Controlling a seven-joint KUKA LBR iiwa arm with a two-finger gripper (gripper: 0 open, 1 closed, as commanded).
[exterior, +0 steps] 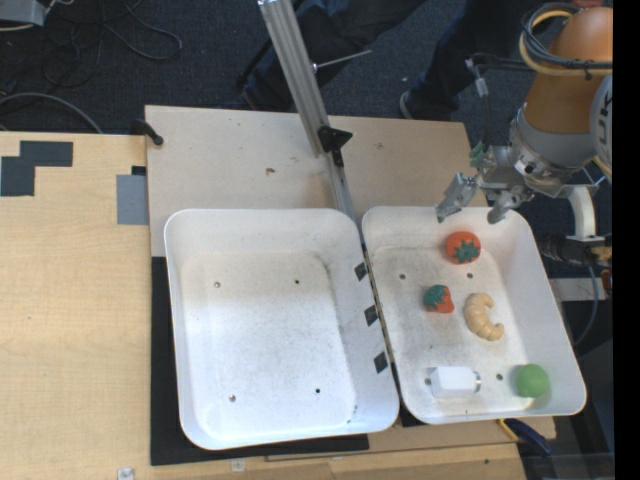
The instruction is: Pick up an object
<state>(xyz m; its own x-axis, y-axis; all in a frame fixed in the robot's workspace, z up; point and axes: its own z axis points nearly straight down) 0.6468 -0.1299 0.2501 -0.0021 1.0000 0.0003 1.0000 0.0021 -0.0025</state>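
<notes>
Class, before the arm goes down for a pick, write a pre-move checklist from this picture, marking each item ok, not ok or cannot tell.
1. Gripper spread and holding nothing: ok.
2. Gripper above the right white bin: ok, at its far edge.
3. Round orange-red toy tomato lies just below the gripper, uncovered: ok.
4. Tomato apart from the small red strawberry: ok.
5. Tan croissant-shaped toy, white block and green ball away from the gripper: ok.
6. Height above the tomato: cannot tell.

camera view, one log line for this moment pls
gripper: open, above right bin far edge | holding: nothing | nearest: tomato | left bin: no objects
</notes>
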